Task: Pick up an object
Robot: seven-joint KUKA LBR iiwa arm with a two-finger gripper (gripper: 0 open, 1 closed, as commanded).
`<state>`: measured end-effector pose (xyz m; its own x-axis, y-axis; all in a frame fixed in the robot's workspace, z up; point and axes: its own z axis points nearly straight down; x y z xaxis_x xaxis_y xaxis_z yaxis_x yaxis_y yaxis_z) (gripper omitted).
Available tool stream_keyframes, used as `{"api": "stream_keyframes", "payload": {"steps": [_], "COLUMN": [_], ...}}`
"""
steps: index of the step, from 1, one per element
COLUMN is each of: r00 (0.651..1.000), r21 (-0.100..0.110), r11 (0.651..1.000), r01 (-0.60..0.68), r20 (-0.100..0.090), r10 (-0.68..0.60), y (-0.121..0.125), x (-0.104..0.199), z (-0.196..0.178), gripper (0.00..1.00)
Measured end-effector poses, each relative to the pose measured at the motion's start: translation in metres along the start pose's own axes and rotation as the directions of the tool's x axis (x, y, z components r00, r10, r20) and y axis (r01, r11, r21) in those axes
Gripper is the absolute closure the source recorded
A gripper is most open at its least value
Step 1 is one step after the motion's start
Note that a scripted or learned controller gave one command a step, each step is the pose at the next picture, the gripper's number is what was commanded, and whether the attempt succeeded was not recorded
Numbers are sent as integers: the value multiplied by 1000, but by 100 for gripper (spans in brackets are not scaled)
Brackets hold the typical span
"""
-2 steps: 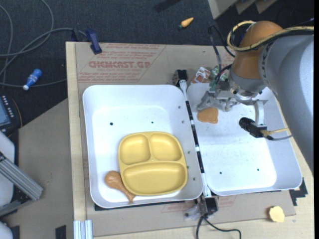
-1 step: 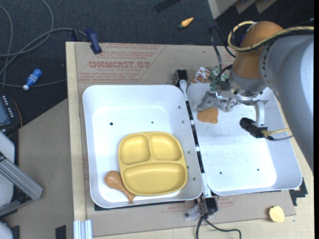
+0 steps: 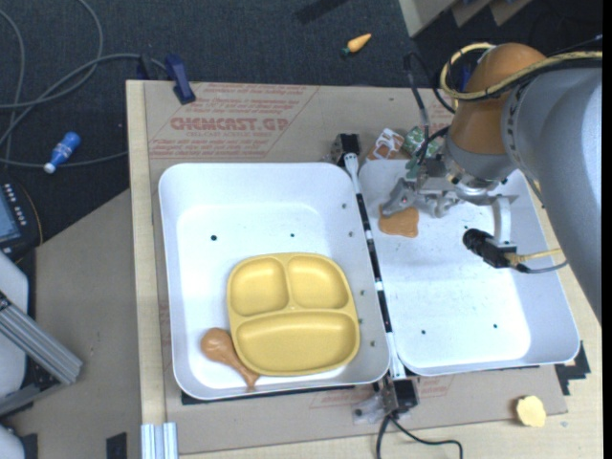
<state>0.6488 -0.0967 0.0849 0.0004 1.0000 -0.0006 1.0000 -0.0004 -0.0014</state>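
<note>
Gripper (image 3: 406, 204) hangs low over the upper left corner of the right bin (image 3: 478, 338), just above a small orange-brown piece (image 3: 400, 224); I cannot tell from this angle if it grips anything. The pick looks not yet done, as the piece seems to lie on the bin floor. By count, largest first: 2 white bins, 1 yellow divided tray (image 3: 290, 314) in the left bin (image 3: 191, 208), 1 orange drumstick-like toy (image 3: 226, 350) touching the tray, and 1 small piece.

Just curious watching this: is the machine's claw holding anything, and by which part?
It cannot be told. The gripper sits right over a small orange-brown piece in the right white bin; no grasp is visible.
</note>
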Motion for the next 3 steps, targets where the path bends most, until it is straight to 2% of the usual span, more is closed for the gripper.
{"api": "stream_keyframes", "payload": {"steps": [1,2,3], "r00": [1000,1000,1000], "r21": [-2,-5,-13], "r11": [1000,1000,1000], "r01": [1,2,6], "r20": [0,1,-1], "r10": [-1,-2,-6], "y": [1,19,20], "x": [2,-1,50], "z": [0,0,-107], "gripper": [0,0,0]}}
